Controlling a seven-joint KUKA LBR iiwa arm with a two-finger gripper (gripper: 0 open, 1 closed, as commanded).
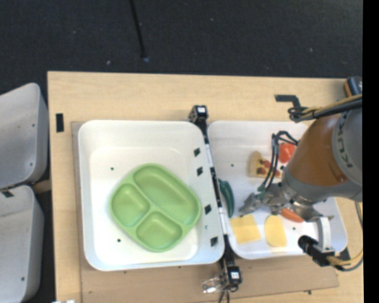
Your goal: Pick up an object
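A smooth green three-part plate (155, 206) is seen lower left; two yellow blocks (245, 230) lie below the gripper (252, 202), jaws' state untellable.

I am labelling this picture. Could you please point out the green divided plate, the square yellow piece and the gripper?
green divided plate (155, 206): camera view, middle ridge.
square yellow piece (245, 230): camera view, centre of its top face.
gripper (251, 202): camera view, at its fingertips.

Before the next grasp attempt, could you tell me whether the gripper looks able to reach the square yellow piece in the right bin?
Probably yes. The gripper hangs in the right bin just above the square yellow piece, which lies flat with nothing on top; only the oval yellow piece lies close beside it.
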